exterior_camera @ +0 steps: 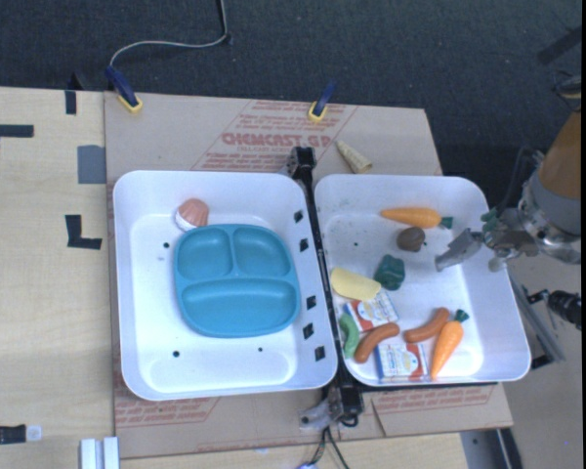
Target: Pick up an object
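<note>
A: Where's the gripper (461,250)?
B: Over the right bin (498,306), near its right edge; fingers spread, nothing between them.
A: And the objects?
B: 1 carrot (410,217) by the far edge; 1 carrot (445,346) near the front-right corner.

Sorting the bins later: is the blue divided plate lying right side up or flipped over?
Right side up: the blue divided plate in the left bin shows three sunken compartments facing up.
</note>
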Controlling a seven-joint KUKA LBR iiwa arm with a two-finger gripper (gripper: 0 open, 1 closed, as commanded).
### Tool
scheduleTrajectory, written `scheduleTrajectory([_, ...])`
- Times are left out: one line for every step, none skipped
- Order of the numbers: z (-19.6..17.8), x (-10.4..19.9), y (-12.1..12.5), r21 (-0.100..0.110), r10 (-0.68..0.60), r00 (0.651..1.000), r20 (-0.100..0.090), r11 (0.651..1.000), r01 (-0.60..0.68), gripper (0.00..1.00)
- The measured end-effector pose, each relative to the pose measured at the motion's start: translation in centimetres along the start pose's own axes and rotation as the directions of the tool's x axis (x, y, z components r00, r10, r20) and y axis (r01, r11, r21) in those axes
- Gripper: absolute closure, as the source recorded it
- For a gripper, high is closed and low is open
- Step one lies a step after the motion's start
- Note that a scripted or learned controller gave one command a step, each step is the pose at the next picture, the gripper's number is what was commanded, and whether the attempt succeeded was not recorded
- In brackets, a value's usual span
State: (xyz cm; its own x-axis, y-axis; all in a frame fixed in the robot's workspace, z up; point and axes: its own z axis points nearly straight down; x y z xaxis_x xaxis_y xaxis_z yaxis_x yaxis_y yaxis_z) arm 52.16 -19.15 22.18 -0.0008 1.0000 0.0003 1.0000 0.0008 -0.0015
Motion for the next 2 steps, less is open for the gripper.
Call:
scheduleTrajectory([12.2,3.3,3.5,-0.001,0.000,1.000,0.000,1.000,0.000,0.00])
scheduleTrajectory([13.5,0.5,8.3,-0.006,-0.001,1.000,0.002,1.000,0.001,0.00])
